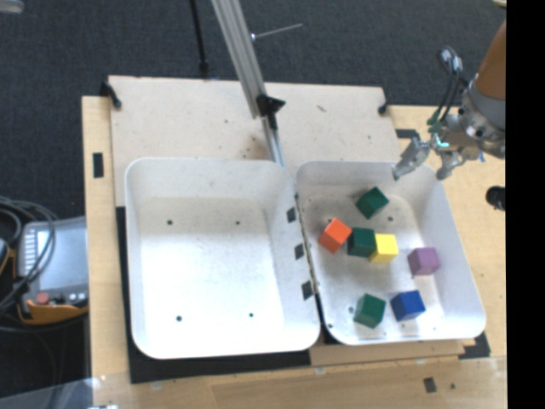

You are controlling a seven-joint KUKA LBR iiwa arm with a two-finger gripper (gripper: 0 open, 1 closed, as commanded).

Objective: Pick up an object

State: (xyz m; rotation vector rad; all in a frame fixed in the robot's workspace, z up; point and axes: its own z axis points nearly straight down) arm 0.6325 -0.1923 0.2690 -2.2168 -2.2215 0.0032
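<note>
A: Where is the tool (423, 162) right now?

B: In the upper right of the frame, over the far right corner of the right bin (451, 228). Its two fingers are spread apart with nothing between them.

A: And the arm behind it?

B: It comes in from the right edge, with the orange band (491, 62) showing above the grey wrist.

A: What lies closest to the tool?

B: A dark green cube (371, 202), a little below and left of the fingers, near the upper middle of the right bin and apart from the tool.

A: And further out?

B: Toward the bin's centre an orange cube (335, 234), a second green cube (361, 242) and a yellow cube (385, 246) sit in a row (the green and yellow ones look to be touching). A purple cube (423, 261) is to the right of them, near the bin's right wall. Lower down, a blue cube (408, 304) and a third green cube (370, 309) sit side by side near the front wall.

A: Beyond that bin?

B: The left bin (145, 228) sits beside it in the centre left of the frame, both on the pale counter (187, 113). A slanted metal rail (238, 41) runs down from the top of the frame to the seam between the bins.
</note>
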